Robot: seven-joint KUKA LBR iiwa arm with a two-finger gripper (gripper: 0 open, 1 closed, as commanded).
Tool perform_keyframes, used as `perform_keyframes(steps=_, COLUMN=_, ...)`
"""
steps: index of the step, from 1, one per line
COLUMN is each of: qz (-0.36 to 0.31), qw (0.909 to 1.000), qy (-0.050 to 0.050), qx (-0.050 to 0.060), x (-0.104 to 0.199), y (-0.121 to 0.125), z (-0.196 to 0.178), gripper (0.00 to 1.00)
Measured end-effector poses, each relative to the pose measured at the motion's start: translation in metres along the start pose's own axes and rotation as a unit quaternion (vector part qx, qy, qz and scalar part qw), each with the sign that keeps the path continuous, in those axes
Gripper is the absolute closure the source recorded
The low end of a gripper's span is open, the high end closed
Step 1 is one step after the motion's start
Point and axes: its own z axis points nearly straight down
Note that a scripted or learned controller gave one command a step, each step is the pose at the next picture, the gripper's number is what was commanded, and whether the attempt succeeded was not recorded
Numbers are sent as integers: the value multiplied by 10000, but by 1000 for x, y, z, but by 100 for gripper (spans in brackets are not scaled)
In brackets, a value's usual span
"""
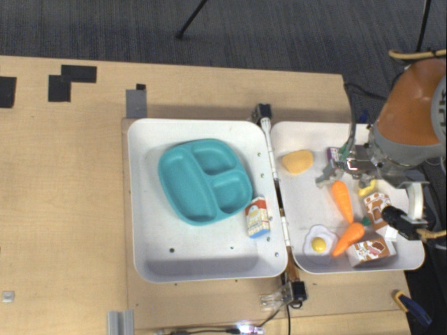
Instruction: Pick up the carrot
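Overhead, the pale wooden tabletop carries two shallow white plastic bins side by side, with dark grey carpet beyond its far edge and a few black rectangular marks near its far left corner. The left bin holds a teal plastic divided plate and, just off the plate's near right corner, a small white carton with a red top. The right bin holds the toy food: a rounded yellow piece toward its far left, a fried-egg toy near its front edge, a brown and white carton at the front right, and another small brown and white package beside it. Two long orange carrots lie here (hard to tell which one the task means): the upper carrot runs roughly front to back in the middle of the bin, and the lower carrot lies tilted between the egg and the front carton. The grey arm with its orange band comes in from the right, and its metal jaws hang just above the far tip of the upper carrot; whether they stand wide or narrow I cannot tell, and no carrot sits visibly between them.
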Motion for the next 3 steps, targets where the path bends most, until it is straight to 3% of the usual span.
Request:
perform_keyframes(steps=1, qz=-596, qw=9982, qy=-17, qx=-42, x=-39, y=15, z=101, gripper=0)
perform_keyframes(steps=2, qz=-608, qw=9981, qy=-22, qx=-67, x=-38, y=18, z=89, gripper=100)
perform_keyframes(steps=3, qz=-1771, qw=9842, qy=-1, qx=-49, x=64, y=-23, z=-22, gripper=100)
